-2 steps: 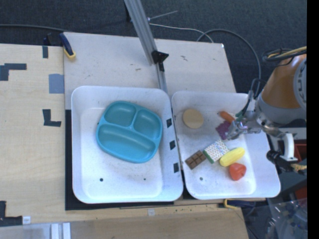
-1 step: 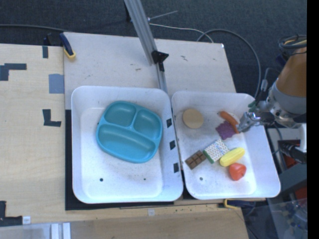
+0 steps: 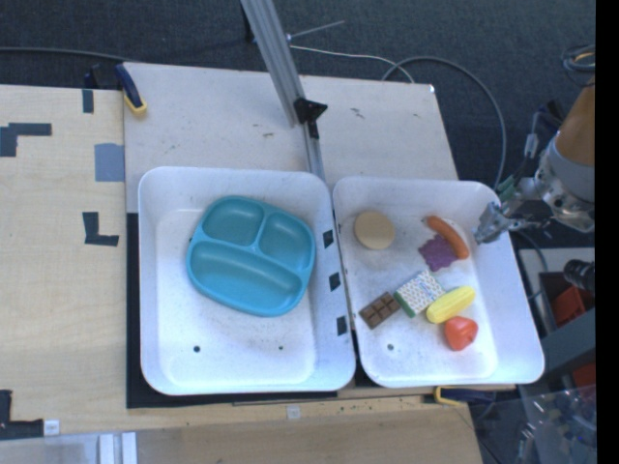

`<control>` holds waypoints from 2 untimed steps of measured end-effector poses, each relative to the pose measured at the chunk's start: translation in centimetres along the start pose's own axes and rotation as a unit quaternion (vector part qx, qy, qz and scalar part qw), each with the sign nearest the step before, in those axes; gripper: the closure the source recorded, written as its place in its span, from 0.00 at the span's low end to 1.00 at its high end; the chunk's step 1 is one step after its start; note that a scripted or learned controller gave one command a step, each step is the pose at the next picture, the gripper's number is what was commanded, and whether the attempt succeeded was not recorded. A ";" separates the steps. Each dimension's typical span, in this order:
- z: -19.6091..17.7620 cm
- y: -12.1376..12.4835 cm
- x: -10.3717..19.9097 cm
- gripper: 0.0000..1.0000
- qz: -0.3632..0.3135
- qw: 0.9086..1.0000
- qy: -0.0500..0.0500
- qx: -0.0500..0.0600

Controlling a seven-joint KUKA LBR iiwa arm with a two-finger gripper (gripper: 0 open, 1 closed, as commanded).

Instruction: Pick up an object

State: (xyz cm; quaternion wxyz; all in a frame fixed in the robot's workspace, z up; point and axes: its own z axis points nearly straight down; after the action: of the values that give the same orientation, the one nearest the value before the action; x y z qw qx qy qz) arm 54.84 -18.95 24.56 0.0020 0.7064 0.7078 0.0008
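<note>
The right bin (image 3: pixel 503 288) holds several toy foods: a tan round bun (image 3: pixel 374 230), an orange sausage (image 3: pixel 447 235), a purple piece (image 3: pixel 438 253), a patterned white block (image 3: pixel 419 293), a brown chocolate bar (image 3: pixel 379 309), a yellow corn cob (image 3: pixel 451 304) and a red pepper (image 3: pixel 460 333). My gripper (image 3: pixel 490 224) hangs at the bin's right rim, just right of the sausage, with nothing seen between its fingers. The arm comes in from the right edge.
The left bin (image 3: pixel 164 288) holds a blue divided plate (image 3: pixel 252 255). A metal pole (image 3: pixel 276 46) slants down to the seam between the bins. Cables lie on the dark floor at the upper right. A yellow-tipped clamp (image 3: pixel 132 93) sits at the bench's far left.
</note>
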 end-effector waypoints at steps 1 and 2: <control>-0.2 1.2 4.3 1.00 -0.002 1.000 0.001 0.002; -0.4 2.1 10.3 1.00 -0.003 1.000 0.002 0.002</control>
State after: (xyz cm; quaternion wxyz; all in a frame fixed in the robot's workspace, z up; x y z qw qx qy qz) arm 56.96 -8.64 24.99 -0.0006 0.7042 0.7100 0.0006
